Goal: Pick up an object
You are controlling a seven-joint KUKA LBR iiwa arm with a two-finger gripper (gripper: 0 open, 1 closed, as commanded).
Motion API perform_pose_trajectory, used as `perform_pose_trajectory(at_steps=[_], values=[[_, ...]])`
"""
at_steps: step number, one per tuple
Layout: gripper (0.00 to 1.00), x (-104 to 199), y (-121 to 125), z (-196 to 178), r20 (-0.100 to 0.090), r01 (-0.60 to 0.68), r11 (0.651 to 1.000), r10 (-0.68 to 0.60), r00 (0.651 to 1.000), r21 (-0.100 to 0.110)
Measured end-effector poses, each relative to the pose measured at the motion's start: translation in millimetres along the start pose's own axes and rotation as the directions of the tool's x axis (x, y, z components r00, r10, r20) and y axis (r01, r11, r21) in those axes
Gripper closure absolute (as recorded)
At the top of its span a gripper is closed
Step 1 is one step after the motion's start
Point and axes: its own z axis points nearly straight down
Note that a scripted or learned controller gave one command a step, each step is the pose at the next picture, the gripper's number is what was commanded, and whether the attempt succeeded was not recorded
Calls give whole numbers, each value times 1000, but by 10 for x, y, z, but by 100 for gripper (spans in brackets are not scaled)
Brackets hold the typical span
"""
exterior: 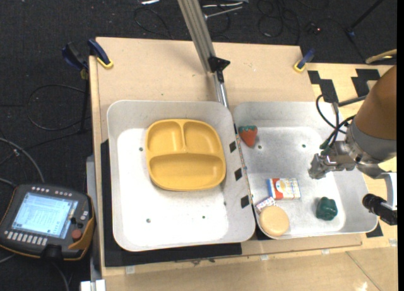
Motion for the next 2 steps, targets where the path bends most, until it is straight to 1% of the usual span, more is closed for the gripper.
perform_pose_trajectory(at_steps=[1, 2], values=[[100, -4, 19, -414, 0, 3, 1000, -3, 1000, 0], [100, 543, 17, -351, -5, 8, 1000, -8, 1000, 7]])
